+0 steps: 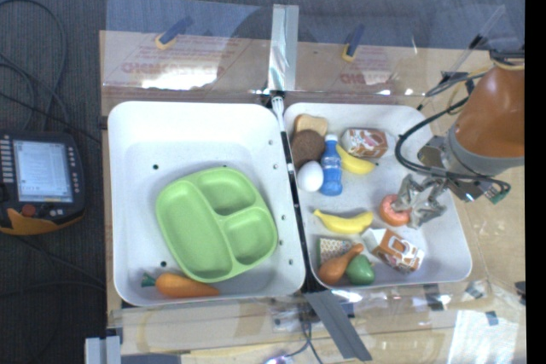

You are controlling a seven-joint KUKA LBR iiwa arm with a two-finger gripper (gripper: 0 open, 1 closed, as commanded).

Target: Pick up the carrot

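Observation:
The carrot (181, 286) lies along the front wall of the left bin (136, 132), orange with a green stub at its left end, just below the green divided plate (217, 222). My gripper (420, 202) hangs low in the right bin (456, 264), far to the right of the carrot, beside a round orange-red piece (392, 210). Nothing shows between its fingers.
The right bin holds a banana (344, 222), a blue bottle (331, 166), a white egg (310, 176), a brown round item (307, 147), a red packet (364, 142), a second packet (399, 251), a drumstick (339, 263) and a green piece (361, 270). A pendant (38, 179) lies left of the bench.

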